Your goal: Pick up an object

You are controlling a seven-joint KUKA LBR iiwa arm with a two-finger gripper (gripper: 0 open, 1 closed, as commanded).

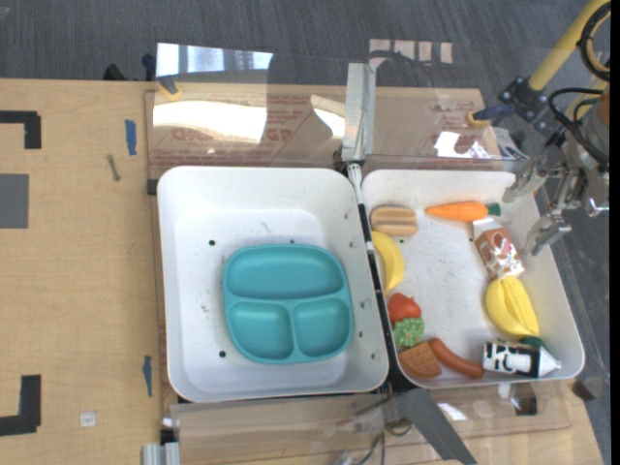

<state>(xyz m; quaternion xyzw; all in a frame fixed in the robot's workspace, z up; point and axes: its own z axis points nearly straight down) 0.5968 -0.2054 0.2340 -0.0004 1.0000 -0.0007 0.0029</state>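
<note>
The right bin (455,260) holds several toy foods: a carrot (456,211), a hot dog bun (393,220), a banana (389,261), a brown and white packet (497,249), a yellow banana bunch (511,305), a black and white bottle (514,358), a sausage (454,357), a waffle (419,358), broccoli (410,332) and a red piece (404,308). My gripper (536,209) hangs over this bin's right rim, just right of the carrot and the packet. Its fingers stand apart, open, with nothing between them.
A teal divided plate (287,301) lies in the left bin (194,260). A metal divider (358,114) stands behind the two bins. Cardboard (73,260) covers the bench on the left. Yellow and black cables (572,46) hang at the upper right.
</note>
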